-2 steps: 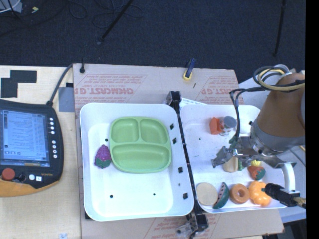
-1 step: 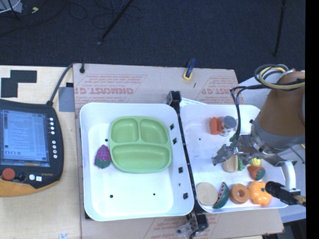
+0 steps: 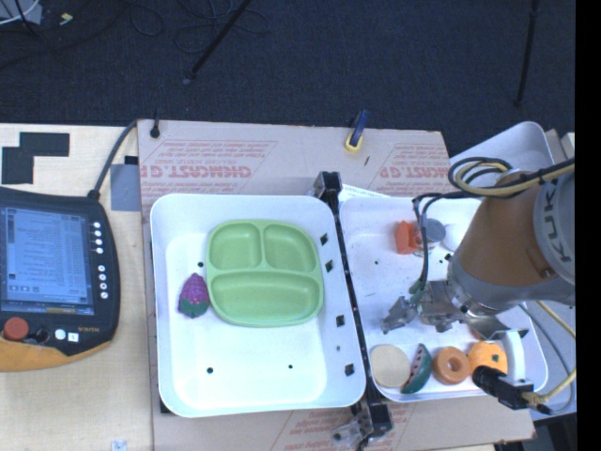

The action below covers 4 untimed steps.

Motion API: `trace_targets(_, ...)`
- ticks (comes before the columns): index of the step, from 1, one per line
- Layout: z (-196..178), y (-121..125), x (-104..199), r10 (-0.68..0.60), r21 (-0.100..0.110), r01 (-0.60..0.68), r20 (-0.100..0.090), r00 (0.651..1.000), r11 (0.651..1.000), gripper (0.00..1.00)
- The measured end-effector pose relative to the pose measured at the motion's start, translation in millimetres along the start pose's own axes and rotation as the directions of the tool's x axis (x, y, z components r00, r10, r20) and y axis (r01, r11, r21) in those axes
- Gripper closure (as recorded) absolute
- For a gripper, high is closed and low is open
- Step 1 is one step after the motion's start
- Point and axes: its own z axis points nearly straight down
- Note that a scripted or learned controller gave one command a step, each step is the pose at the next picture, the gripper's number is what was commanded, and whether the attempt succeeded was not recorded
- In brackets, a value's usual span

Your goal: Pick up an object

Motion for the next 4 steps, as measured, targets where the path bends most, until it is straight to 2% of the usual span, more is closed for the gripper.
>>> trace_targets(1,53,0,0,0.001,-0.007,-0.001,0.002,1.0,1.0,0.0)
trace_targets(2,45,1,-1,0.006,-0.004,-0.006,0.0,1.0,1.0,1.0)
trace_targets(3,7,-1,-3,0.005,-0.011,-0.005,0.002,1.0,1.0,1.0)
trace_targets(4,-48,7,1,0.0,-0.014,0.0,0.003,1.0,1.0,1.0)
